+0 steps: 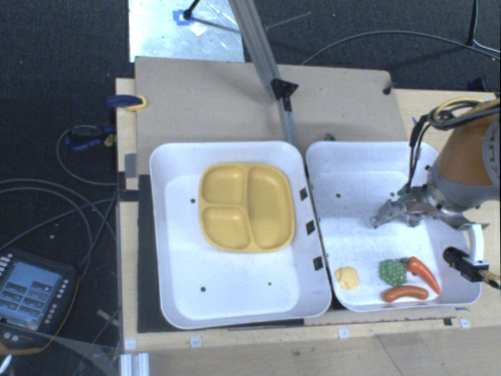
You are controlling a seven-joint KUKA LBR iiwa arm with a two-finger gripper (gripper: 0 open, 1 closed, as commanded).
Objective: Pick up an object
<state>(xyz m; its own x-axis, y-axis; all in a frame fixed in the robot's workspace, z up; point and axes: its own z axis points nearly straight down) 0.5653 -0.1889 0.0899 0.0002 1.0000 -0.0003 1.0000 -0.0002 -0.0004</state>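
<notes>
Right bin (344,171): toy foods (407,276) lie below the end effector (391,212).

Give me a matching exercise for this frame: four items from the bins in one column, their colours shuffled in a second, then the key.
Items:
1. tray
2. broccoli
3. carrot
4. sausage

Colours:
A. green
B. red-brown
C. yellow
D. orange-red

Pairs: 1-C, 2-A, 3-D, 4-B
</notes>
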